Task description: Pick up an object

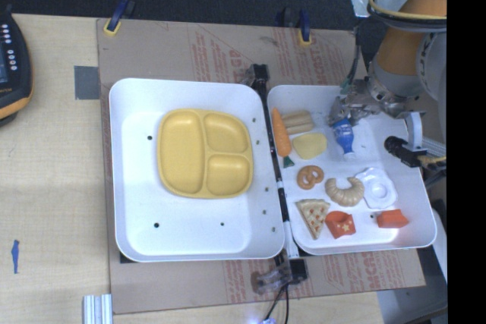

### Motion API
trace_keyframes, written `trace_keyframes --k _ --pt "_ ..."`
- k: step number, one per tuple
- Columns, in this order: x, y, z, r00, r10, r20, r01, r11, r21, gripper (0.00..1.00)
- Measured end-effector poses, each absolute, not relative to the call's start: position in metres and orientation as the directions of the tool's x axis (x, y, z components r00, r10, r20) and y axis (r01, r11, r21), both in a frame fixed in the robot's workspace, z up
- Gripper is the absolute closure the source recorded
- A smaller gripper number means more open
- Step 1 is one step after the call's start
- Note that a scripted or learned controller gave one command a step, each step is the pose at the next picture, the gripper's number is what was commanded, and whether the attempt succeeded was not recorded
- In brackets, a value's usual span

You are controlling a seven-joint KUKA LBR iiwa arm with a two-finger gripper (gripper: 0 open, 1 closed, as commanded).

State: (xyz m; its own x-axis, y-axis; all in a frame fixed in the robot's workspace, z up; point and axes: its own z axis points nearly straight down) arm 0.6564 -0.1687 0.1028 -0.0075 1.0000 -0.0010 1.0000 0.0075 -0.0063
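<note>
Reaching down into the far part of the right bin (425, 239), the gripper (348, 111) sits low over a blue bottle (345, 139), so the step in hand looks like the approach or the closing for a grasp. Item sought: any one object; the bottle is the likeliest candidate, lying just in front of and touching or almost touching the gripper's tip, its top hidden under the metal parts. Gripper state: cannot be told from this slant, since the fingers are lost in the clutter of the wrist. Next move, as a judgement: settle squarely over the bottle, close on its body, then lift straight up; a slip is likely if the hold lands on the narrow top. Other stock, reckoned from the gripper: a carrot (281, 133), a tan roll (298, 120) and a yellow slice (309, 146) off to its left; a pretzel (309, 177), a croissant (345, 190) and a white cup (377, 187) nearer the camera; a pizza wedge (312, 215), a red starred piece (340, 224) and a red block (392, 219) nearest the front wall. Left bin (129, 224), well apart from the gripper, carries a yellow divided plate (205, 153).
</note>
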Motion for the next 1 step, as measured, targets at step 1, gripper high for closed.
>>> trace_keyframes --k 1 --pt "0.6416 -0.0957 0.1764 -0.01 1.0 0.0 1.0 0.01 0.0 1.0"
